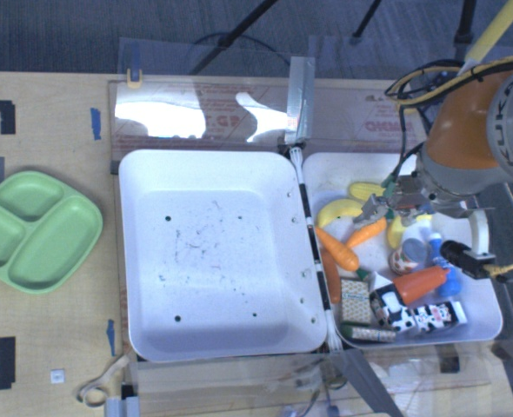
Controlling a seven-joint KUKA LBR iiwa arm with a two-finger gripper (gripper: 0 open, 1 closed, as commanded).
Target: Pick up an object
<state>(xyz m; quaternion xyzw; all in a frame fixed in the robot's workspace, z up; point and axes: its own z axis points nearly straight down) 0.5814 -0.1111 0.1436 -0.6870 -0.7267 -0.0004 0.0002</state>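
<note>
The right bin (pixel 487 324) holds a heap of small things. Among them are a yellow banana (pixel 337 210), an orange carrot (pixel 337 249), a second thinner carrot (pixel 368 231), a small round can (pixel 410 253), an orange-red bottle (pixel 420 282), a black-and-white patterned box (pixel 418 316) and a checkered pad (pixel 354 298). My gripper (pixel 381 207) hangs low over the upper middle of this bin, just above the thin carrot and beside the banana. The grey wrist with its orange band (pixel 465 129) hides the bin's far right corner. I see nothing lifted clear of the heap.
The left white bin (pixel 213 250) lies next to the right one, split from it by a narrow rim. A green divided plate (pixel 35 230) rests on the bench at far left. A clear wall (pixel 204 115) stands behind the bins. Cables (pixel 430 81) loop above the arm.
</note>
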